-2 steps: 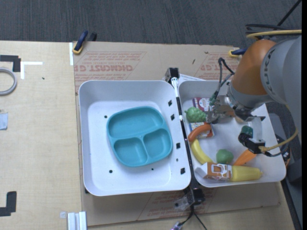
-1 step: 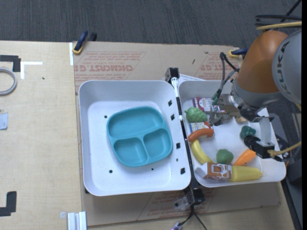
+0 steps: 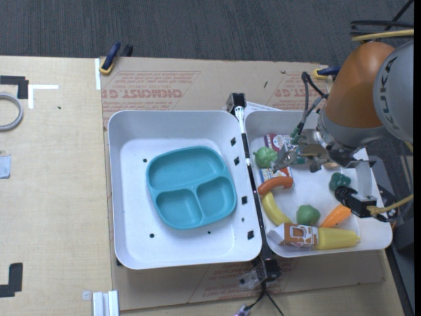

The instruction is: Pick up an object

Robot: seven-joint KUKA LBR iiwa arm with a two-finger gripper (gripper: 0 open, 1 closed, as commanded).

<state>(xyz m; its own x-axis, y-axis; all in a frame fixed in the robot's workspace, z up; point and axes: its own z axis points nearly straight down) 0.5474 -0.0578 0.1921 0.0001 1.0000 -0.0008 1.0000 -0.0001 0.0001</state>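
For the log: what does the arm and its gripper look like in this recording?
The arm is grey with a rounded orange band above the wrist and part of the dark KUKA lettering on its grey shell. Thin dark cables loop beside the wrist. The gripper is a small metallic assembly with dark parts.

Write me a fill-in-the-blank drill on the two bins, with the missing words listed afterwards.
1. The turquoise plastic divided tray lies in the ____ white bin.
2. That tray has ____ compartments.
3. The yellow plastic banana lies in the ____ white bin, near the orange plastic carrot.
4. The arm's band above the two-finger gripper is coloured ____.

Missing words: left; three; right; orange
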